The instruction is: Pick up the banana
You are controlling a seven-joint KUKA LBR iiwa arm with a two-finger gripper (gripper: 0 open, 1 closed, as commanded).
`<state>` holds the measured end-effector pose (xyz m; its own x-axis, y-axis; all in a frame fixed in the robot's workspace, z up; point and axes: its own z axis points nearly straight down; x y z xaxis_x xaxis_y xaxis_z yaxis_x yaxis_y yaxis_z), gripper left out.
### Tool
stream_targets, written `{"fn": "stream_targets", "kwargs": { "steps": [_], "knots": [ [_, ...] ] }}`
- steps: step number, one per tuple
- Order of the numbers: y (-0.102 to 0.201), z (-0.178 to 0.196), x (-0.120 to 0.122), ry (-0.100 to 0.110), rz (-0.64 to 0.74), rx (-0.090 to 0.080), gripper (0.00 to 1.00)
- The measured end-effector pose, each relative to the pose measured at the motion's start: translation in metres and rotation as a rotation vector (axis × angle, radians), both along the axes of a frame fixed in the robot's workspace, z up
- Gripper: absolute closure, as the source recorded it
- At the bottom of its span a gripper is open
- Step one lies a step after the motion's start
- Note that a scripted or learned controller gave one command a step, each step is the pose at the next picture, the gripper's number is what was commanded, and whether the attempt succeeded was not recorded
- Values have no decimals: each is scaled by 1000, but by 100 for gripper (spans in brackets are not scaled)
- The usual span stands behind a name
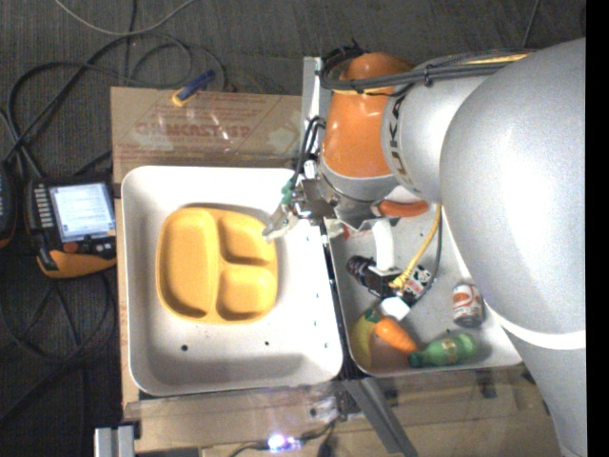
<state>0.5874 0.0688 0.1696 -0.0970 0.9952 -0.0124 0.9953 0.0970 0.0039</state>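
Far to the left of the yellow divided plastic tray (219,265), a handheld controller with a lit screen (73,213) is lying on the dark floor. Up and to the left of the tray, a flat sheet of brown cardboard (205,131) is sticking out from behind the bins, and a small blue and yellow tool (193,86) is resting at its far edge. The tray itself is sitting in the middle of the left shallow white bin (135,284).

The two-finger gripper (280,219) is hanging over the tray's upper right corner, inside the left bin, with nothing visibly in its grasp; whether it is open or closed cannot be told from this angle. The grey arm with its orange band (366,112) is reaching in above and to the right of the tray.

Right of the tray, in the right shallow white bin (476,362), a yellow-green curved piece that looks like the banana (364,329) is lying in the near left corner, well apart from the gripper. An orange toy carrot (396,334) is lying across it. Further right of the tray, a green plastic bottle (445,350) is lying on its side, and a small red and white can (466,305) is sitting just above it.
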Motion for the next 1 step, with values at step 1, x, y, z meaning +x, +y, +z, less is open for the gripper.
{"fn": "stream_targets", "kwargs": {
  "steps": [1],
  "knots": [
    [-48, 13, -70, 9, -171, 11, 0]
  ]
}}
